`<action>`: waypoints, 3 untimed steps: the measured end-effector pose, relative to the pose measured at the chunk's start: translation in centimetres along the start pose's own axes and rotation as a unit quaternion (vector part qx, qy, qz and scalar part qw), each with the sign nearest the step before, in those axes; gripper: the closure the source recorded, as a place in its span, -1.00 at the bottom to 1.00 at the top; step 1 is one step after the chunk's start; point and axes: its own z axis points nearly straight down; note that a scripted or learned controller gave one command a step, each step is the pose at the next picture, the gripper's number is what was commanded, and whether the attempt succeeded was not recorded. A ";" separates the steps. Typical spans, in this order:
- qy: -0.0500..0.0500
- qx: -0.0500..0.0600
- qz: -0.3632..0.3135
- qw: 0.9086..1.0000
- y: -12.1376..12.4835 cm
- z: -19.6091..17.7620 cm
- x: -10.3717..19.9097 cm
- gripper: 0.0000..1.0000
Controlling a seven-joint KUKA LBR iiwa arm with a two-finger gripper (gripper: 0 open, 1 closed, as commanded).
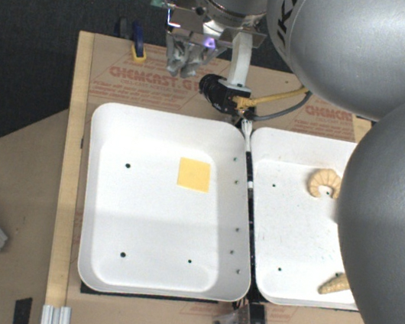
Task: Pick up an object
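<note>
Looking down, you see the gripper raised behind the left bin, fingers near together and holding nothing; the yellow square lies flat inside that bin, free to take.

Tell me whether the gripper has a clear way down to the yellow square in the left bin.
Probably yes. The yellow square lies flat and alone in the left bin, nothing on or beside it. The gripper hangs above the bench beyond the bin's far rim.
</note>
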 end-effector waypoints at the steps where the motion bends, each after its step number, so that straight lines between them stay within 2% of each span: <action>1: -0.002 0.004 0.002 1.000 1.9 3.3 -0.1 1.00; 2: -0.003 0.006 0.008 1.000 -0.8 4.9 -11.6 1.00; 3: -0.001 0.007 0.000 1.000 1.7 14.2 -4.9 1.00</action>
